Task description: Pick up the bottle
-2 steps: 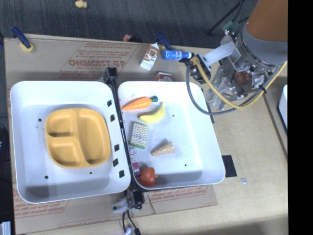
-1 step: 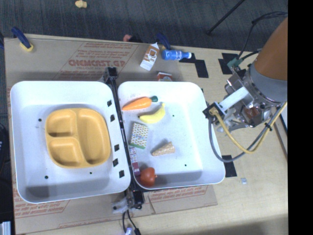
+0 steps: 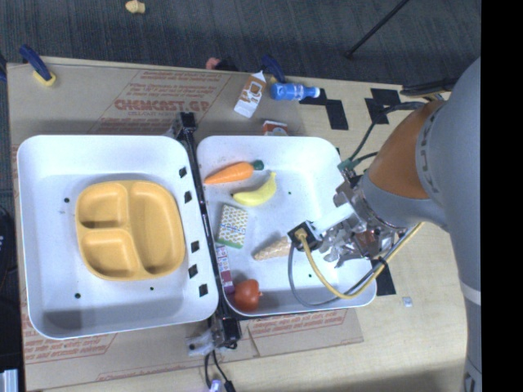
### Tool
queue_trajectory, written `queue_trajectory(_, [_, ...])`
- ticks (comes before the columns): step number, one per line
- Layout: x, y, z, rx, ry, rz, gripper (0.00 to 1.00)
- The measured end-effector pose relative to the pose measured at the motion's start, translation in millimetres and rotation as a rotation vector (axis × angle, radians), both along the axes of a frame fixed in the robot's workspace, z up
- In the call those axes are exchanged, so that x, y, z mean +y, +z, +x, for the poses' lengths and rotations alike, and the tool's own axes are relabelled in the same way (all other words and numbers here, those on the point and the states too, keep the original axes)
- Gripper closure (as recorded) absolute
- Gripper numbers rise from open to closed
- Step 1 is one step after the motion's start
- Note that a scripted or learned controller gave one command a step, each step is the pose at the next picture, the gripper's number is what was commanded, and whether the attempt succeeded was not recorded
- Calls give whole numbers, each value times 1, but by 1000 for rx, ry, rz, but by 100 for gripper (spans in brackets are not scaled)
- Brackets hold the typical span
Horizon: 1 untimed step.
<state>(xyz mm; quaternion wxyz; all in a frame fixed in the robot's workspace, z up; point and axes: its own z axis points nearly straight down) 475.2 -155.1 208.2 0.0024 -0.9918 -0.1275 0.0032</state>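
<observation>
1. Far left, the left shallow white bin (image 3: 33, 219) carries a yellow plastic tray with three compartments (image 3: 129, 229), sitting square in its middle.
2. Moving across the black divider, we reach the right shallow white bin (image 3: 319, 158): an orange toy carrot with a green tip (image 3: 231, 172) lies near its top left, and a yellow toy banana (image 3: 256, 191) sits just below and right of it.
3. Under those, a small green-and-white patterned packet (image 3: 233, 225), a tan cone-shaped piece (image 3: 272, 248), and down at the front rim a red toy tomato (image 3: 247, 293).
4. Up behind the bins, out on the bench, there it is: the small blue plastic bottle (image 3: 290, 92) lying on its side, with a white-and-brown carton (image 3: 250, 95) just left of it.
5. On the right, the gripper (image 3: 347, 243) hangs low over the right bin's right side, well apart from the bottle, a yellow cable looping under it; whether its fingers are parted or closed, I can't tell.
</observation>
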Motion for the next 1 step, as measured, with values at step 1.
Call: queue_trajectory(1, [-56, -90, 0, 0, -50, 1, 100])
